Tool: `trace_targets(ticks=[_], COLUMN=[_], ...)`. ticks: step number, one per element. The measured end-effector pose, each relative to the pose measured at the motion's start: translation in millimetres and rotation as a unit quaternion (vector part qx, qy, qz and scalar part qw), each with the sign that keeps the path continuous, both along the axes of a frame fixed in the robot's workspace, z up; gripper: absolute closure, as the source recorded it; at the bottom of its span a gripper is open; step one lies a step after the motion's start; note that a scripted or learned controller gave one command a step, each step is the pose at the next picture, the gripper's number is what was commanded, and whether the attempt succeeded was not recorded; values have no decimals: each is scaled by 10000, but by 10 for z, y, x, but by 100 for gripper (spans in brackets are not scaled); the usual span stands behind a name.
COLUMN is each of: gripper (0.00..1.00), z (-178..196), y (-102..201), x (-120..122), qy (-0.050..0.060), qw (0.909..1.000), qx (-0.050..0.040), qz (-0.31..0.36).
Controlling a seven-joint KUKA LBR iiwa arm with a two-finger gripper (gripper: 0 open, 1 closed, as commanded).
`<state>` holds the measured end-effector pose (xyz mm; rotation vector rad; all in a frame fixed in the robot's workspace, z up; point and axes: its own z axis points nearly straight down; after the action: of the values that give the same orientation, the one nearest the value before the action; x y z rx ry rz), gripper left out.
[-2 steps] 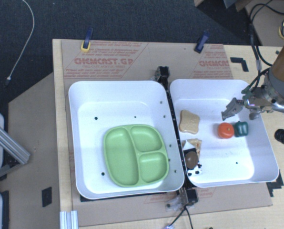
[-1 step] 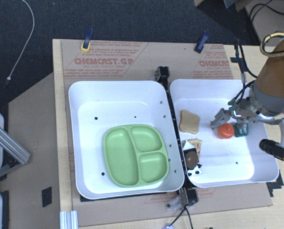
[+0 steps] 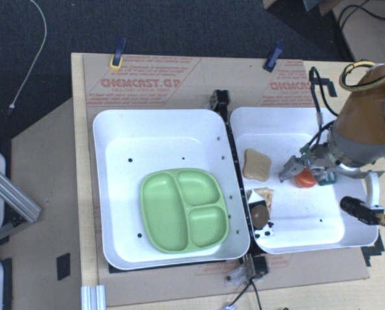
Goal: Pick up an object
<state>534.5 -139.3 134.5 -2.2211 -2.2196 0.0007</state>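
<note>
My gripper [image 3: 300,173] sits low in the right bin [image 3: 309,228], fingers around an orange object [image 3: 305,180], grasped. Lift remains.

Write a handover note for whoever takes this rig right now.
Gripper: low in the right bin, at an orange object; a grasp can't be confirmed.
Right bin also holds a tan block and a dark item by the divider.
Left bin holds a green tray.
Done: approach.
Left: confirm the grasp and lift.
</note>
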Motion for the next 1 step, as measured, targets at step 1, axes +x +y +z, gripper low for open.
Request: trace_targets(ticks=[1], gripper=[0], z=[-296], y=[-6], x=[8], qy=[-27], qw=[10000], qx=[-14], qz=[4])
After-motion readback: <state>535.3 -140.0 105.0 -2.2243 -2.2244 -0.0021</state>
